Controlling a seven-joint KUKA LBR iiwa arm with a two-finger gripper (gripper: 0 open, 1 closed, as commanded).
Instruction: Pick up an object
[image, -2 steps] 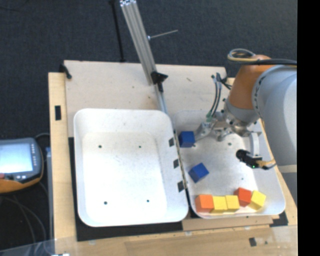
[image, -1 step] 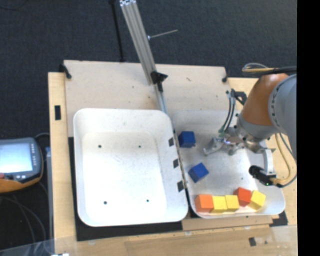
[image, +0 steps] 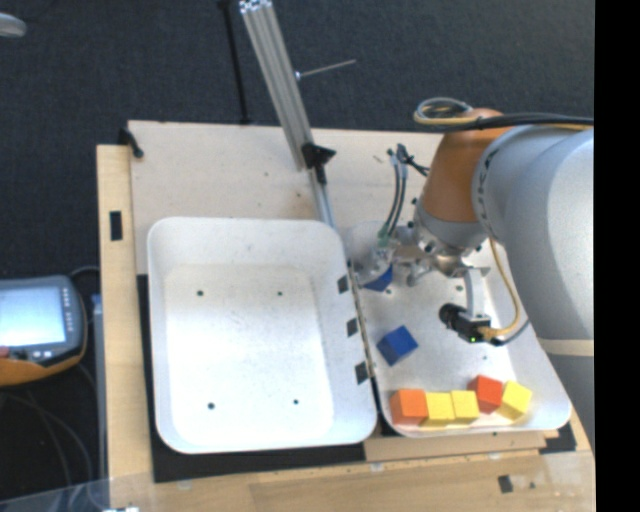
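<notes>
— On the bench, going left to right, what do you get first?

— Left white bin (image: 250, 335), sitting flat on the wooden bench (image: 215, 165). A slanted aluminium rail (image: 285, 95) crosses above its far right corner.

— And the next bin over?

— Right white bin (image: 372, 330), edge to edge with the first. Near its middle lies a blue cube (image: 397, 344), turned so its corners point roughly up, down, left and right in view; no long axis to speak of, it looks about square from above. It sits apart from everything else.

— The front edge?

— A row along the near wall: orange block (image: 408, 404), yellow block (image: 440, 406), second yellow block (image: 465, 405), red block (image: 489, 391), then a tilted yellow block (image: 516, 399). The first three touch side by side; the red one sits slightly behind, against the last yellow.

— Where's the claw?

— The gripper (image: 378, 268) hangs at the far left corner of the right bin, beyond the blue cube. Something blue shows at its tip, but I can't tell what it is, nor how wide the claw stands. The grey arm (image: 530, 230) with its orange band comes in from the right.
</notes>
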